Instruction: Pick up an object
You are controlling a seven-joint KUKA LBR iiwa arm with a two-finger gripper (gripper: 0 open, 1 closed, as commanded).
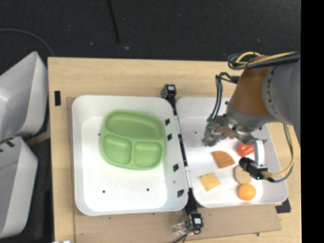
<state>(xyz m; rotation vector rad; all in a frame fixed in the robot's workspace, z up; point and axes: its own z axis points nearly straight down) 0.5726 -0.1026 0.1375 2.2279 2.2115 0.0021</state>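
The claw (213,135) hangs low over the upper part of the right bin (195,110), below the arm's orange band (248,92). Whether it is released or clenched cannot be told, as the wrist hides it from above. No object shows in its grasp.

The candidate objects lie in the right bin, toward its lower right:
- an orange-brown wedge (223,159), just below and right of the claw;
- a red piece (245,149), beside the wedge and partly covered by the wrist assembly;
- a pale yellow square (209,181), near the bin's lower edge;
- a tan round piece (242,174), partly hidden by a black fitting;
- an orange ball (246,191), at the lower right.

The left bin (83,186) holds a green divided plate (133,139) with three compartments.

Both bins rest on the wooden counter (126,67). No brand, label or writing is legible.
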